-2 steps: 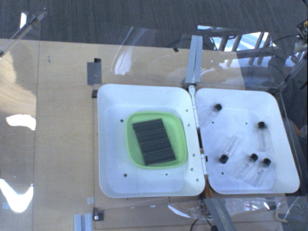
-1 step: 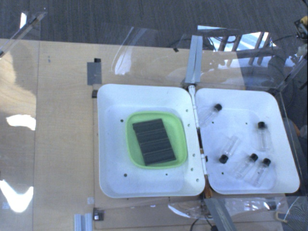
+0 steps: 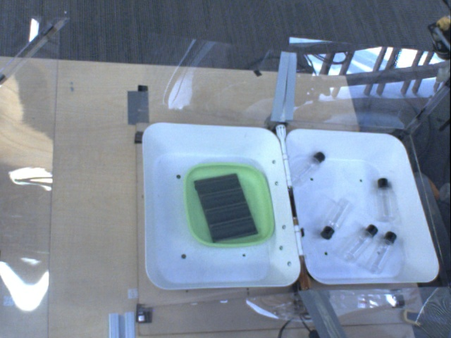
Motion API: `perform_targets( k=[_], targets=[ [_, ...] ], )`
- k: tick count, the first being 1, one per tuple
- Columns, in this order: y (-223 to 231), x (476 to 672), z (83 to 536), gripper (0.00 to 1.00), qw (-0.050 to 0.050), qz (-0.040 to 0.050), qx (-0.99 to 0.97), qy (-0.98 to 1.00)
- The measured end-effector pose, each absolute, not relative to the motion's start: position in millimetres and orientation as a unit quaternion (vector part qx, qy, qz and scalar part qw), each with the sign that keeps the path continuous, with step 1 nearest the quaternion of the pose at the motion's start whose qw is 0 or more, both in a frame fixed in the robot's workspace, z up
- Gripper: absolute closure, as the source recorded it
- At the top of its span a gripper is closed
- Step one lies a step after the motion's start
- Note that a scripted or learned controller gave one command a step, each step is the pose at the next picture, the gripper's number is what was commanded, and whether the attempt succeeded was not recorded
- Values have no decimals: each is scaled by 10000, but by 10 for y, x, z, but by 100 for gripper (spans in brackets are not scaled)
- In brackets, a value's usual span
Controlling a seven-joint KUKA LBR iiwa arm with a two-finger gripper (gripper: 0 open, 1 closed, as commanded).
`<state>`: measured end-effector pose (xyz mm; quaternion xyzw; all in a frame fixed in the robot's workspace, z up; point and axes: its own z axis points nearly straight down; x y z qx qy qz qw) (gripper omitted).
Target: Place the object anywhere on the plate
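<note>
A green square plate (image 3: 262, 197) sits in the middle of the left white bin (image 3: 162, 189). A dark grey ribbed rectangular block (image 3: 225, 207) lies flat on the plate, turned slightly off square. In the right white bin (image 3: 405, 189) lie several clear plastic vials with black caps, among them one at the upper left (image 3: 308, 166), one at the right (image 3: 385, 197) and one near the middle (image 3: 335, 217).
A grey metal divider post (image 3: 284, 90) stands behind the seam between the two bins. The bench around the bins is pale wood under clear shielding. A small grey bracket (image 3: 139, 105) sits behind the left bin.
</note>
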<state>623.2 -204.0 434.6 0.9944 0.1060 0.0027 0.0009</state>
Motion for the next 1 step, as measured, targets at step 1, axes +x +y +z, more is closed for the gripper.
perform_targets(
  k=[1],
  targets=[
    [-2042,5871,4345,0,7,20,9946,1037]
  ],
)
